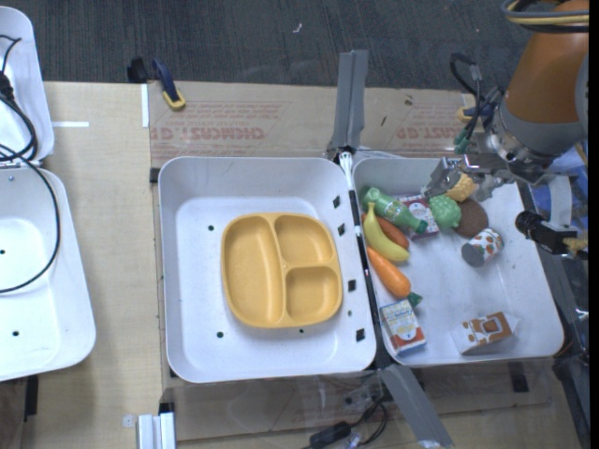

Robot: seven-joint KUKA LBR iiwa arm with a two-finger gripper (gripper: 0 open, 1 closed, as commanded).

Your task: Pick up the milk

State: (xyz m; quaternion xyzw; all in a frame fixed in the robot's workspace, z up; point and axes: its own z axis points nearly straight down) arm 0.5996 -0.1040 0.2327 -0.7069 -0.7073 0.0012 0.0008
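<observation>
A small white carton (402, 325) with an orange and green label lies near the front left of the right bin (524, 288); it looks like the milk. A brown and white gabled carton (485, 333) lies on its side to the right of it. My gripper (453, 178) hangs over the back of the right bin, just above a yellow corn piece (460, 189) and a green vegetable (446, 211). It is far from both cartons. I see nothing held in it.
Also in the right bin are a green bottle (393, 208), a banana (379, 237), a carrot (388, 271), a brown round thing (474, 219) and a small white and red can (483, 245). A yellow divided plate (281, 269) lies in the left bin (187, 251).
</observation>
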